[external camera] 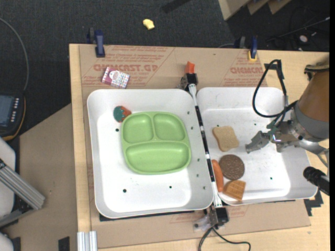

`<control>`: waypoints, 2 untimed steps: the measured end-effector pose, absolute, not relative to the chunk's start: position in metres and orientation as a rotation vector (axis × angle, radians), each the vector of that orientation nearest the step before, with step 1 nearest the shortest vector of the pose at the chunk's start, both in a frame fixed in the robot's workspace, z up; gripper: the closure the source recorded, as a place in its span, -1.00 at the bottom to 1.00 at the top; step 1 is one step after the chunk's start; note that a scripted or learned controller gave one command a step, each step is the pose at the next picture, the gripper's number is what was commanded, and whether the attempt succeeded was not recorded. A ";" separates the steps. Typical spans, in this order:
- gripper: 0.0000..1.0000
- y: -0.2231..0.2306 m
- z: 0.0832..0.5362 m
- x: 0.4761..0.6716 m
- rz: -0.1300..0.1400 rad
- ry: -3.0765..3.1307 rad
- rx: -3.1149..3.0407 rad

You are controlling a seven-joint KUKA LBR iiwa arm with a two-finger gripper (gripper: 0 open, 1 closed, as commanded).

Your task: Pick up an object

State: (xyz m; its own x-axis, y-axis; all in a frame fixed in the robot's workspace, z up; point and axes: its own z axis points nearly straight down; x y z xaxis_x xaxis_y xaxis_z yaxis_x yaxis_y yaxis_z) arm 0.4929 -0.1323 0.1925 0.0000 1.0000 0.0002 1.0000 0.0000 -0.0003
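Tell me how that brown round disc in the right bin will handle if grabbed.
The brown disc lies flat, so probably hard to pinch from above. It looks rigid and light. The carrot touching its left edge may shift too.

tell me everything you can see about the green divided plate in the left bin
The light green plastic plate is a rounded rectangle with three compartments: two smaller ones along its far side and one wide one along its near side, split by raised ridges. All three look empty. It lies flat and right side up, slightly rotated, on the floor of the left shallow white bin, toward the far half. A small round red and green toy sits at its far left corner, touching or nearly touching the rim.
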 end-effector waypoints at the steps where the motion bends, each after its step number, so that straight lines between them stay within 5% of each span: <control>1: -1.00 -0.099 0.079 0.519 0.001 -2.223 -2.215; 2: -1.00 -0.094 0.085 0.570 -0.005 -2.228 -2.222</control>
State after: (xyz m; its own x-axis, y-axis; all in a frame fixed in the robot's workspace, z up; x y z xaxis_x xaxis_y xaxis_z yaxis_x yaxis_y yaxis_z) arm 0.5702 -0.0940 0.0848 -0.0030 1.0000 -0.0017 1.0000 0.0030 0.0057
